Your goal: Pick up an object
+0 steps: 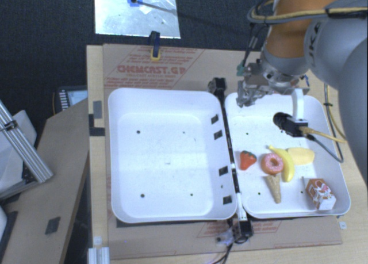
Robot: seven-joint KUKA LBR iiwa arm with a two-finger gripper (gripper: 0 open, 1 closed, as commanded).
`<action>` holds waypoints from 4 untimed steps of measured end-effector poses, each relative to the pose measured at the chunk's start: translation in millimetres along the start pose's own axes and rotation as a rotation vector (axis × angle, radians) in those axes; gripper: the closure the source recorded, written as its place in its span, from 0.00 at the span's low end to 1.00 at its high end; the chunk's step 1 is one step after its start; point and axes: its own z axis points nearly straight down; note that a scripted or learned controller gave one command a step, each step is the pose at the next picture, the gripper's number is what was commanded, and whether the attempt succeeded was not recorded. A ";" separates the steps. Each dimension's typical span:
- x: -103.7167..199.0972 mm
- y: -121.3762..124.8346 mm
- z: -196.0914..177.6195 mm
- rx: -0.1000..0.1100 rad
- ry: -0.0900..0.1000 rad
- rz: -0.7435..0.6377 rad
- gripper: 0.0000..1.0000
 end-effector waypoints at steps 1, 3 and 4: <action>-14.5 -36.0 53.6 -0.004 0.002 -0.004 1.00; -17.5 -47.1 50.6 -0.010 0.002 -0.005 1.00; -74.6 -43.3 49.6 -0.013 -0.001 -0.001 1.00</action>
